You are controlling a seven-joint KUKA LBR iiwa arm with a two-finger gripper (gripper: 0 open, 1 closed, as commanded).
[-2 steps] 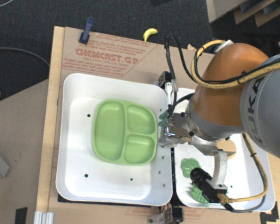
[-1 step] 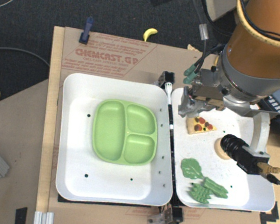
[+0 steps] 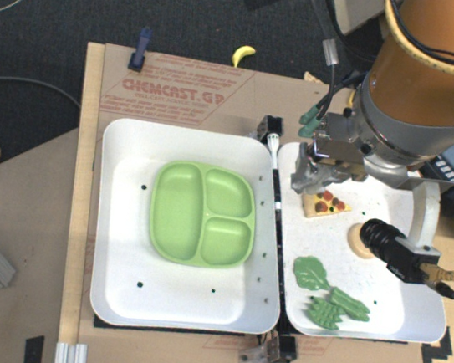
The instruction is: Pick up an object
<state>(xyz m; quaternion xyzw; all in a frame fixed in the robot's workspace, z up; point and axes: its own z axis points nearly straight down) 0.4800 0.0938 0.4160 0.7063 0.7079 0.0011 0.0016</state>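
The worktop (image 3: pixel 79 197), a brown sheet with red print, carries both bins. The grey arm (image 3: pixel 438 73) with its orange band reaches in from the right, over the far end of the right bin (image 3: pixel 412 301). Its jaws hang low there, just above the toy pizza slice (image 3: pixel 325 205); whether they are released or clenched cannot be told, and nothing shows between them.

The left bin (image 3: pixel 122 203) holds a pale green divided plate (image 3: pixel 202 215) with three compartments, lying flat near its middle. In the near part of the right bin lie two green plastic leaves, a rounded one (image 3: pixel 310 273) just beside a jagged one (image 3: pixel 339 310). A tan round disc (image 3: pixel 360 239) lies between the leaves and the pizza slice, partly covered.

A blue clip (image 3: pixel 139 49) sits at the worktop's far left corner. A small yellow banana-shaped thing (image 3: pixel 243 55) lies just beyond the far edge.
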